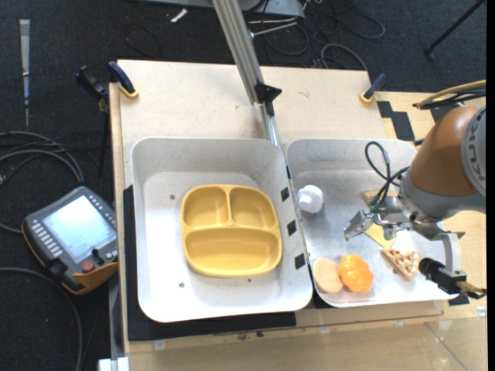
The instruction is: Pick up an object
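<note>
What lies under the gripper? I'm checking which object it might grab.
A yellow piece shows partly beneath the gripper in the right bin; the arm covers the rest of it.

The arm point(452, 165) gets cut off by the right edge, so most of it's out of frame. It also covers the back right corner of the right bin point(340, 157). A yellow piece point(379, 234) under the wrist is half hidden, can't really tell what it is.
</note>
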Tool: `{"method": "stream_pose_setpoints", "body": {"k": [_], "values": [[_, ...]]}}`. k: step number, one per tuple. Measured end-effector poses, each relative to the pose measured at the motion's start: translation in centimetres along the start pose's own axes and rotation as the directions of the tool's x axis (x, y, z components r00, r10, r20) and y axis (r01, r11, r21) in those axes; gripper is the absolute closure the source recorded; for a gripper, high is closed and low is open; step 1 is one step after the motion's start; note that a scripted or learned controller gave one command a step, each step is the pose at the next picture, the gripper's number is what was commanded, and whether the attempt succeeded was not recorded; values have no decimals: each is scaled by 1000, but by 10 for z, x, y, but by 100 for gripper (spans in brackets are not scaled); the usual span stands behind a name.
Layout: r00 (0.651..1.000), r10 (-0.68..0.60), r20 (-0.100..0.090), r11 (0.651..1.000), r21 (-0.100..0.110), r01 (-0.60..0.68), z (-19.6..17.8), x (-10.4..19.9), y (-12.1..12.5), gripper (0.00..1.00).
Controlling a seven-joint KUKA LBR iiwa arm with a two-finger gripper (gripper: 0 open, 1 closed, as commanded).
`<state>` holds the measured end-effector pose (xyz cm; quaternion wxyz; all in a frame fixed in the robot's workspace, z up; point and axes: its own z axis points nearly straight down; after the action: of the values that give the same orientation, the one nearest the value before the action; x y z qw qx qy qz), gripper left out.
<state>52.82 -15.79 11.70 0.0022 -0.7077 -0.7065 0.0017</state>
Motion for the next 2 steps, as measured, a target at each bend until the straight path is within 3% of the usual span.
{"method": "stream_pose_setpoints", "body": {"k": [1, 2], "values": [[1000, -1, 2, 1000, -7, 1, 21, 0, 1, 0], [1000, -1, 3, 1000, -11, 1, 9, 0, 2, 100]]}}
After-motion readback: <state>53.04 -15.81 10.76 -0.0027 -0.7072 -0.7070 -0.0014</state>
